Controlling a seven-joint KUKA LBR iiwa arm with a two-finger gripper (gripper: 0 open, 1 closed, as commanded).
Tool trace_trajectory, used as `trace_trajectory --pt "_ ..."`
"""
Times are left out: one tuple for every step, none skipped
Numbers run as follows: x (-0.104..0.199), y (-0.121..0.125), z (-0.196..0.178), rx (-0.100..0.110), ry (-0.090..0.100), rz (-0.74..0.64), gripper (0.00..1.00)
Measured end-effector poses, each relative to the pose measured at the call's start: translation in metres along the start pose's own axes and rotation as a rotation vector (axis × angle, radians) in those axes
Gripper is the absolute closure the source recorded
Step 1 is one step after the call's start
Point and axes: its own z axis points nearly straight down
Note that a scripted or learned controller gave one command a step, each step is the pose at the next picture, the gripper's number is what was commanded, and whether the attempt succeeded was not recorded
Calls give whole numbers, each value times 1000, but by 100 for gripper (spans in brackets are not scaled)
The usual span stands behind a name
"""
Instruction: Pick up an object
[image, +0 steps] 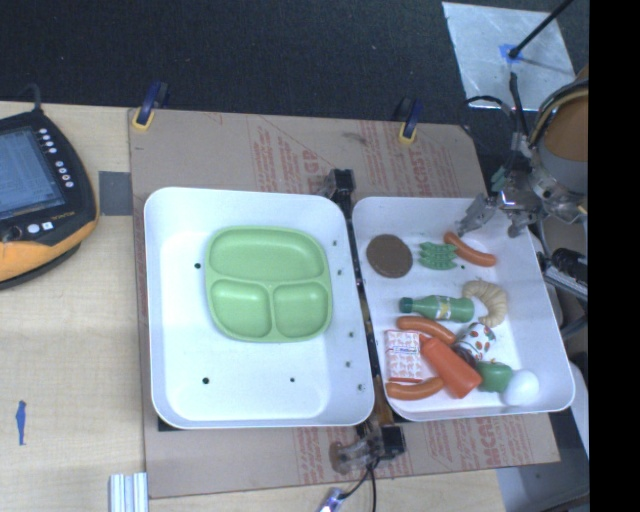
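Gripper (491, 220) first: we see it low over the far right corner of the right bin (556, 330), hanging from the grey arm (560, 135) that comes in from the right. We cannot tell whether it is spread or pressed together, and we see nothing held in it. Just beside it, toward us, lies an orange sausage (470, 249), with a green leafy piece (436, 256) touching its left end and a brown round disc (388, 256) further left. Nearer the middle of the bin we find a green bottle (437, 307) on its side and a pale curved pastry (487, 297) beside it. Below those, crowded together, lie a second sausage (424, 327), a carrot (451, 369), a red and white packet (403, 353), a third sausage (412, 390) and a white ball (521, 387) in the near right corner. In the left bin (180, 390) a green divided plate (269, 283) lies flat. Well apart on the left of the bench we see an orange-edged handheld screen (35, 195).
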Motion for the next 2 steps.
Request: trace_trajectory --pt "22 -34 -15 1 0 -1 0" --pt "108 -97 63 4 0 -5 0"
